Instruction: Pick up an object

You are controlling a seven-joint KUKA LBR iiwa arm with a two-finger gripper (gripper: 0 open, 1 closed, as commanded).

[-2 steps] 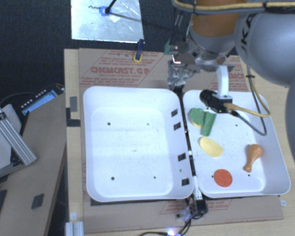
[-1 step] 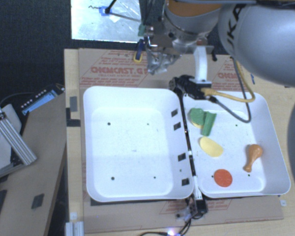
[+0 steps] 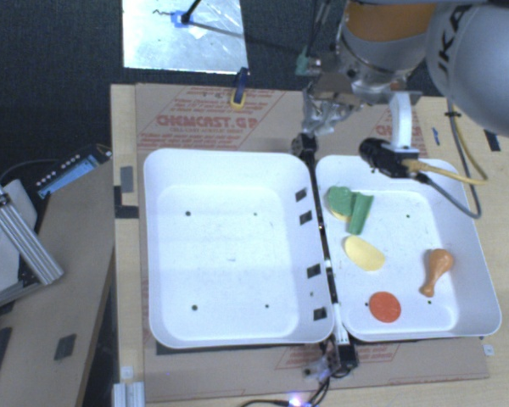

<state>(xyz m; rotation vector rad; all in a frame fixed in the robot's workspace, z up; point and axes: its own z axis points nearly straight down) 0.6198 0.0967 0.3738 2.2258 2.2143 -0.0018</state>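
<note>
Hanging over top rim between bins: metal two-finger gripper [image 3: 322,121] | grip: cannot tell | nearest: soft green toy pieces [image 3: 349,205], down-right, long side pointing down-left

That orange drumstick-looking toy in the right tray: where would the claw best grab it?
Probably the drumstick by its narrow shaft, below the fat rounded end, coming straight down from above. It lies flat and apart from the other pieces, so fingers closing across the thin part should have room either side.
</note>
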